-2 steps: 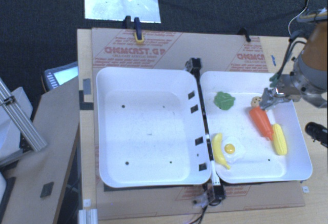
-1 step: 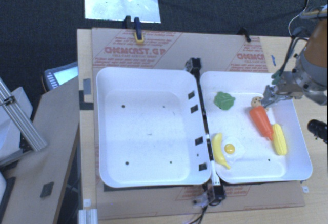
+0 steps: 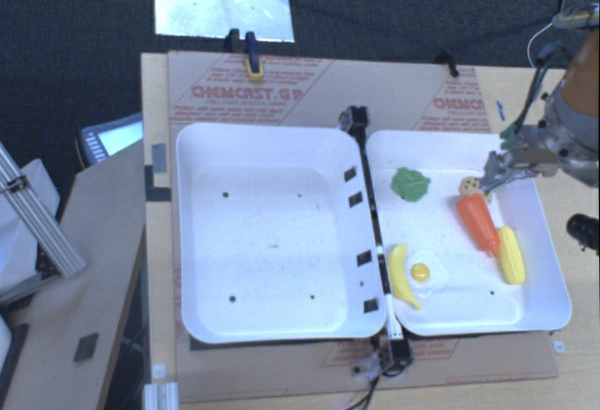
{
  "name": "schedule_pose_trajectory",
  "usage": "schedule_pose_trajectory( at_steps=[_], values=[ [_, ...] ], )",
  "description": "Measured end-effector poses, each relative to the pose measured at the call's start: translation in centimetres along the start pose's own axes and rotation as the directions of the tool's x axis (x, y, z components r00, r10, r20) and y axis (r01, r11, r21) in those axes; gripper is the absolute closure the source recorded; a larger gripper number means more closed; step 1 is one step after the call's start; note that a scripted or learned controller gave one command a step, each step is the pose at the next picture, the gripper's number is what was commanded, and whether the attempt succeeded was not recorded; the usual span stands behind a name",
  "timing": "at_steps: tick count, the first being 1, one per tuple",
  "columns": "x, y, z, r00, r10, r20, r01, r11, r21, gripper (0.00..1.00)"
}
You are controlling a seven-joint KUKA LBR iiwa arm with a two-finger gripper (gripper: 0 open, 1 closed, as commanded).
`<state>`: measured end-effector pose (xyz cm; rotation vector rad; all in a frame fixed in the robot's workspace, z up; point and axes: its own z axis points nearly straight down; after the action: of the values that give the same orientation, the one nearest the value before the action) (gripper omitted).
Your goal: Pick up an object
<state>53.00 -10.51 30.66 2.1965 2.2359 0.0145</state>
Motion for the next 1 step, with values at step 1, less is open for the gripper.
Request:
schedule_pose_trajectory(
  at_steps=[1],
  values=[
    [0.07,0.11,-1.06,1.000,-0.006,0.000,0.006,1.000,-0.003,1.00]
  ],
)
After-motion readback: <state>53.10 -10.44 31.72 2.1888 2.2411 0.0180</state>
